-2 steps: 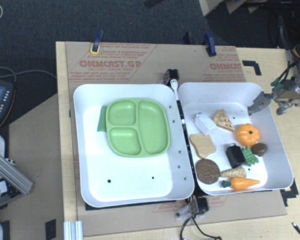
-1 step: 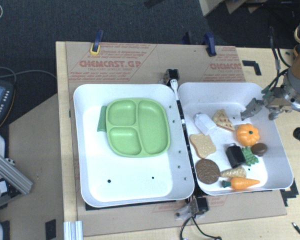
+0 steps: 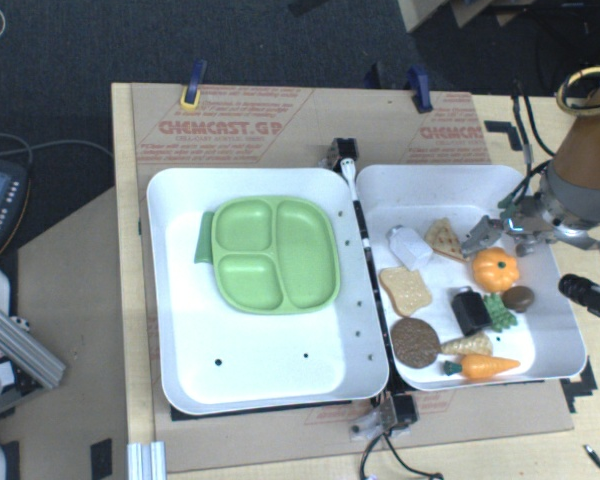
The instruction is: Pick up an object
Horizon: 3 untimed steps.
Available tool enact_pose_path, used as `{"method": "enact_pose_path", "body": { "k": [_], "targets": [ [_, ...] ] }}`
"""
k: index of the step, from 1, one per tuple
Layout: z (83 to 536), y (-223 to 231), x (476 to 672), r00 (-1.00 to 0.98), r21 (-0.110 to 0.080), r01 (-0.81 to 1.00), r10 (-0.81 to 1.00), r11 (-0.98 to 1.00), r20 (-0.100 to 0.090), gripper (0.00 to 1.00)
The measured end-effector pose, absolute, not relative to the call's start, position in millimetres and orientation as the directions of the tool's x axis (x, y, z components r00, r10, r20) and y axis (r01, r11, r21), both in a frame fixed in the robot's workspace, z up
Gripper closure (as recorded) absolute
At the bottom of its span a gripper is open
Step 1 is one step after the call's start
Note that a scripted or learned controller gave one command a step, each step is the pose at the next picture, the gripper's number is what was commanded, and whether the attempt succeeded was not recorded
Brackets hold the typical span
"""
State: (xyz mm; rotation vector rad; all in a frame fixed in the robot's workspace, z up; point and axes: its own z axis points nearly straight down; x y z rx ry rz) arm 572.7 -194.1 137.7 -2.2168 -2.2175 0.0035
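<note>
The right bin [image 3: 540, 183] holds several toy foods. An orange fruit [image 3: 495, 269] lies near its right side, with a brown ball [image 3: 519, 298], a green broccoli piece [image 3: 498, 315] and a black block [image 3: 469, 311] just below it. My gripper [image 3: 500, 240] hovers at the fruit's upper edge, open, with nothing between its fingers; one grey finger [image 3: 478, 236] points left toward a cracker [image 3: 443, 238]. A bread slice [image 3: 406, 290], a brown patty [image 3: 415, 340], a carrot [image 3: 486, 366], a beige root [image 3: 467, 345] and a pale wrapped piece [image 3: 409, 248] lie further left and front.
The left bin [image 3: 180, 268] holds a green divided plate [image 3: 276, 254]. A raised rim [image 3: 365, 268] separates the two bins. The arm [image 3: 585, 158] enters over the right bin's right wall. Clamps sit at the bench's back edge.
</note>
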Motion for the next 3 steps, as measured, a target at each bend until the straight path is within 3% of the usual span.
{"method": "enact_pose_path", "body": {
  "k": [1,2,3],
  "targets": [
    [94.2,-199.1,578.2,0.0,0.021,1.0,1.0,0.001,-0.016,0.0],
    [98.8,-194.6,573.7,0.001,0.004,1.0,1.0,-0.001,-0.003,1.0],
    [161.6,-189.5,576.6,-0.001,0.007,1.0,1.0,0.001,-0.003,1.0]
  ]
}}
